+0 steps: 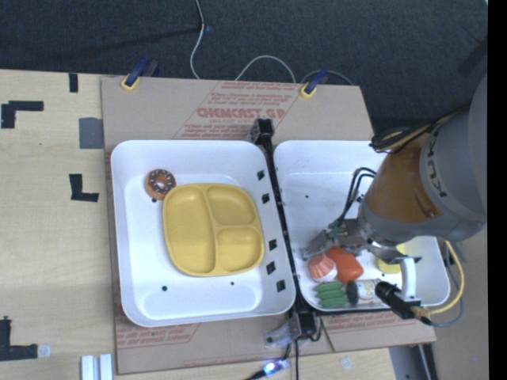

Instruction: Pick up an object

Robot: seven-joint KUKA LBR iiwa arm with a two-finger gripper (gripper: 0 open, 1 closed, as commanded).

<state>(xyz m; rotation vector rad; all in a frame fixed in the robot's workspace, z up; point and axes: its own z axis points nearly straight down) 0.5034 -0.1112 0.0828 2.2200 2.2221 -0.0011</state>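
Arm: grey robot arm (444, 188) with an orange band, nearest the camera, reaching in from the right and hanging over the right bin.
Tool: its tool (342, 240) sits low in the right bin (317, 161), just above a cluster of small objects; whether it is apart or together, I cannot tell, since the wrist covers it from above.
Contact: nothing can be seen gripped; the tool looks very near or touching the orange object, but this is not certain.
Candidate objects: an orange-red object (345, 264), a pale pink rounded object (320, 267) touching its left side, and a green ridged object (333, 293) just below, all near the bin's front wall.
Left bin: the left bin (135, 212) holds a yellow divided plate (212, 228) and a chocolate doughnut (160, 183) near its upper left corner.
Surface: both bins rest on a cardboard sheet (238, 109) on the surface.
Step in hand: likely lowering onto one item in the cluster.
Doing it well: centre on a single object, probably the orange one, so neighbours are not pinched too; close fully before lifting, then rise straight, away from the bin wall.
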